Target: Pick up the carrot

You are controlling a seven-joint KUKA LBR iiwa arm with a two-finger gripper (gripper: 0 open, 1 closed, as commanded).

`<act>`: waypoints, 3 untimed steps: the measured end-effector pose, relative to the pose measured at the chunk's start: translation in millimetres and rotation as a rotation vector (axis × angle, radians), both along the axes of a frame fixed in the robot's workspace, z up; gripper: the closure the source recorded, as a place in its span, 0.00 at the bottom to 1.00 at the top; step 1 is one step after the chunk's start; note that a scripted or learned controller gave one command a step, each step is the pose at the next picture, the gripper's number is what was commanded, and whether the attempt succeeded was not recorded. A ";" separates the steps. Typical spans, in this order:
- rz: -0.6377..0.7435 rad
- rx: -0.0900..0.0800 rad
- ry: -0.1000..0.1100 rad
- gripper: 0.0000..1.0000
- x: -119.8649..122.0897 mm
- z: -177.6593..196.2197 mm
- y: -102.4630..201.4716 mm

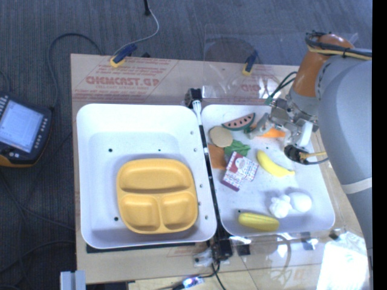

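The carrot is a small orange piece with a green top, lying in the back part of the right bin. My gripper hangs right over it from the right, its grey body covering part of the carrot. The arm's orange band rises behind it.
Around the carrot lie a watermelon slice, a tan disc, a green leaf, a red-and-white packet and a banana. White lumps and a yellow piece sit at the front. The left bin holds a yellow divided tray.
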State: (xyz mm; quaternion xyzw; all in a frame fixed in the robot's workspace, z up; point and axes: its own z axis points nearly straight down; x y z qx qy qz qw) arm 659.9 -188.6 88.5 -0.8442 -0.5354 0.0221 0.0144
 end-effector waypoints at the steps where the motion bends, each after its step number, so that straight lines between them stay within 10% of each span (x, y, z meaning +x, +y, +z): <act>1: 0.342 0.035 -0.023 0.00 8.6 1.5 -17.5; 2: 0.351 0.041 -0.008 1.00 6.5 4.7 -13.6; 3: 0.679 0.007 -0.065 1.00 -18.8 2.3 -18.8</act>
